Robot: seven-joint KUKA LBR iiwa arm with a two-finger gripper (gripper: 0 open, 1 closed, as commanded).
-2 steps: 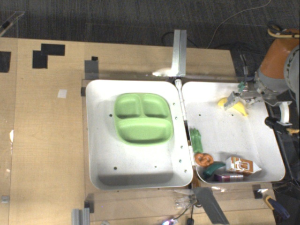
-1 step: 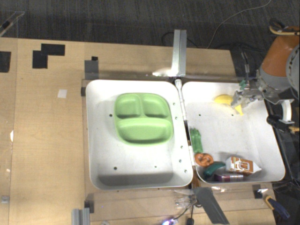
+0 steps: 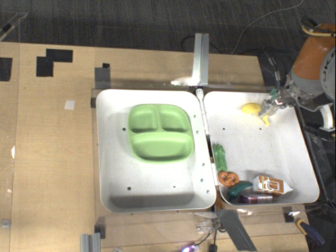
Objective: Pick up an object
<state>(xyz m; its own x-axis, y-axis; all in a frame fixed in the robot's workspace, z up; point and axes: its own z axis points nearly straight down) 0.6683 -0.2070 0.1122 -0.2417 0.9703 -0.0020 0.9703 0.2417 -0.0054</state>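
While the arm (image 3: pixel 315 62) reaches in from the right, its gripper (image 3: pixel 273 103) sits at the far side of the right bin (image 3: pixel 294 156), just beside a yellow banana-like object (image 3: pixel 253 109). That object lies apart from the clutter at the near edge. It appears a light, smooth, curved toy, probably rigid and somewhat slippery; a grip across its narrow middle seems best. The fingers look close to its right end, possibly touching it. Whether they are spread or clenched cannot be told at this resolution, and no grasp is confirmed.
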